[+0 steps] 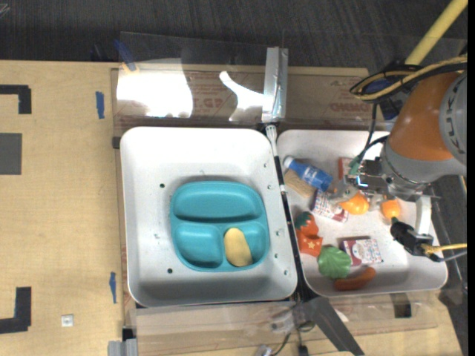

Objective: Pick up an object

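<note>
Over the right bin (438, 277), the fingers (355, 175) — state unclear — hang near a blue bottle (309, 175) lying cap-end lower-right.

I see smooth white plastic bins (141, 169), a glossy teal plastic tray (217, 202), matt cardboard bench (52, 199), and shiny metal divider (275, 80) at upper centre.
</note>
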You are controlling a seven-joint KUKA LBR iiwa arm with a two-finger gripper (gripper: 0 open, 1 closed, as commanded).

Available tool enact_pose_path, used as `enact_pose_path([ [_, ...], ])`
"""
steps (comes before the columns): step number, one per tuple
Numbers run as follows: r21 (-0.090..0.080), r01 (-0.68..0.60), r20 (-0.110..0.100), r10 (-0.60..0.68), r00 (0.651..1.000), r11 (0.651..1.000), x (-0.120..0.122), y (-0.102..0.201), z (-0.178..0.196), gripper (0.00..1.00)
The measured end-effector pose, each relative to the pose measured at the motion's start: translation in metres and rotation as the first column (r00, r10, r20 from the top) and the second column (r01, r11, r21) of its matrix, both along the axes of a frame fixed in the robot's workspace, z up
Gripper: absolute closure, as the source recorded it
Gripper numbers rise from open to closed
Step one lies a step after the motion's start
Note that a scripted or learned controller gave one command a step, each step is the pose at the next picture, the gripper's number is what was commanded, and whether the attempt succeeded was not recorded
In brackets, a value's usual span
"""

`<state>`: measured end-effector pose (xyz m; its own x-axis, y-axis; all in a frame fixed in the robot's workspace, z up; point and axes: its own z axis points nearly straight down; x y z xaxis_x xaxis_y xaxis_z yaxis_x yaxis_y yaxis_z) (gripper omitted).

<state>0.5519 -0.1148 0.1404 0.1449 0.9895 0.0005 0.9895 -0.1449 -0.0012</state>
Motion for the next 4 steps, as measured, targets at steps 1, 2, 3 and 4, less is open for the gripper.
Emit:
enact_pose_path([
  [1, -0.002, -0.005, 0.009, 0.005, 1.0, 1.0, 0.055, -0.016, -0.044, 1.0],
  [2, -0.005, -0.23, -0.021, 0.23, 0.973, 0.973, 0.1, 0.003, -0.045, 1.0],
  [3, 0.011, -0.458, -0.038, 0.458, 0.888, 0.889, 0.107, -0.009, -0.046, 1.0],
  [4, -0.007, -0.453, 0.014, 0.453, 0.892, 0.892, 0.118, 0.072, 0.051, 1.0],
])
